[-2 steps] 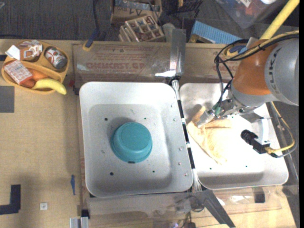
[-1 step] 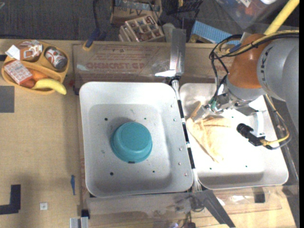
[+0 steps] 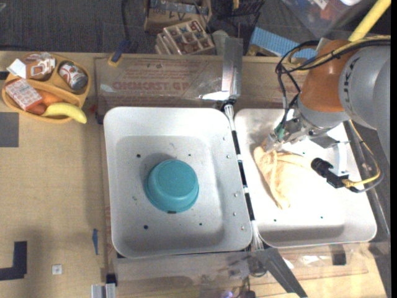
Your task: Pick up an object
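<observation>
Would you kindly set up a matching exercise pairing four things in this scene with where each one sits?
Things:
1. teal bowl
2. beige cloth
3. banana
4. pincer

Places:
A. at the upper end of the cloth, in the right bin
B. in the yellow tray on the bench at far left
C. upside down in the middle of the left bin
D. lying crumpled in the right bin

Pairs: 1-C, 2-D, 3-B, 4-A

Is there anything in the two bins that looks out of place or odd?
Nothing looks damaged or spilled. The teal bowl lies upside down in the left bin, and the tan cloth in the right bin is crumpled.
</observation>
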`<state>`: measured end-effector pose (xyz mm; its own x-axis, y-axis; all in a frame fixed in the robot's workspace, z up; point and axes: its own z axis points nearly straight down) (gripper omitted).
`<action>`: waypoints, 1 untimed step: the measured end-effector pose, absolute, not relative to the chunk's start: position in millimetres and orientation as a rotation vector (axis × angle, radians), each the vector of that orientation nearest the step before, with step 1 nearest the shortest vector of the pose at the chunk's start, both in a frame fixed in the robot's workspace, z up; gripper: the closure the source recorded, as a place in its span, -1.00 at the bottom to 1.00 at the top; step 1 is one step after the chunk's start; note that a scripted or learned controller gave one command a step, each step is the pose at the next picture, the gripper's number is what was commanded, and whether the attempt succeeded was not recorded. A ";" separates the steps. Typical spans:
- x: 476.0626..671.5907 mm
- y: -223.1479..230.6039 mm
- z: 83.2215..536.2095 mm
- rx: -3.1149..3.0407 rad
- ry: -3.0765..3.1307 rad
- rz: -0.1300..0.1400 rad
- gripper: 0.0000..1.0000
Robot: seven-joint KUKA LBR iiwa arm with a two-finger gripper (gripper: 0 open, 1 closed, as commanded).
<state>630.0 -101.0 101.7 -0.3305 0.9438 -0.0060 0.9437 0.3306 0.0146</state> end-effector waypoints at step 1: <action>629.9 -101.0 101.7 1.810 2.552 0.013 -1.00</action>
<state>629.9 -101.0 101.7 -0.3307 0.9437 -0.0060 0.9436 0.3307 0.0142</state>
